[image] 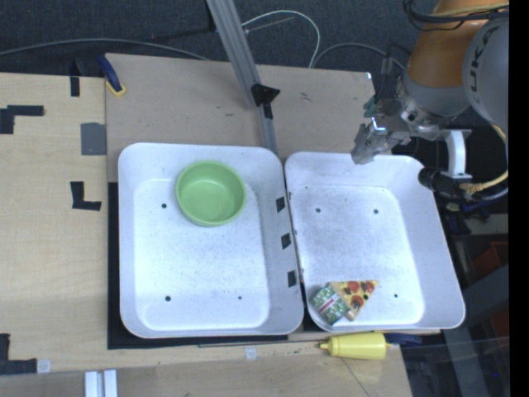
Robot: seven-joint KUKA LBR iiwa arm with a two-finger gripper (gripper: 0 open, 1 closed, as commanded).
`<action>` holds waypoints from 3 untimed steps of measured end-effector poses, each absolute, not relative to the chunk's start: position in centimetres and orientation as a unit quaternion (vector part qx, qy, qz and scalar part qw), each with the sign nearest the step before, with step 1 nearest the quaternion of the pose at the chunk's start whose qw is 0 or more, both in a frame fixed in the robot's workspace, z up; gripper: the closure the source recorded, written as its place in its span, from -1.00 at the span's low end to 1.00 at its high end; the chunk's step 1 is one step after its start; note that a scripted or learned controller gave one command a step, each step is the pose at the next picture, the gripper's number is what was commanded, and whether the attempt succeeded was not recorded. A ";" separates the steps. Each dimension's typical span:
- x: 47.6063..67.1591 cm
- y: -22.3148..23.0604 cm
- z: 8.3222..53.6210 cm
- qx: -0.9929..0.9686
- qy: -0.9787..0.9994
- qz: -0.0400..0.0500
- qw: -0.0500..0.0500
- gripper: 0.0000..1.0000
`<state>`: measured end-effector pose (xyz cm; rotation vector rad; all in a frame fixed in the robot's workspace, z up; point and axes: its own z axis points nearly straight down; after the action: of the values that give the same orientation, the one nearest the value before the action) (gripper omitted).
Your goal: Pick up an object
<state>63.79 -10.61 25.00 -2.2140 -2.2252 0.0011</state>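
Bench (190,98): bowl (211,192), bottle (357,346), packet (340,298).

Robot lab, wooden bench (50,222), 2 bins (140,304)

A grey arm (494,56) with a rounded orange band (450,31), looping black cables and a dark metallic gripper (365,151).

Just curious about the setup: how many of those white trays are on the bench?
2. The left bin holds a green bowl; the right bin holds a colourful packet in its near-left corner. They sit side by side.
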 end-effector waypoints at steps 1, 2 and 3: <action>61.6 -5.4 23.8 -0.705 -0.709 0.001 0.002 1.00; 58.9 -1.1 22.5 -0.705 -0.709 0.002 0.002 1.00; 56.1 2.6 21.8 -0.705 -0.709 0.002 0.002 1.00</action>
<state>56.12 2.58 21.83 -2.2129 -2.2240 0.0049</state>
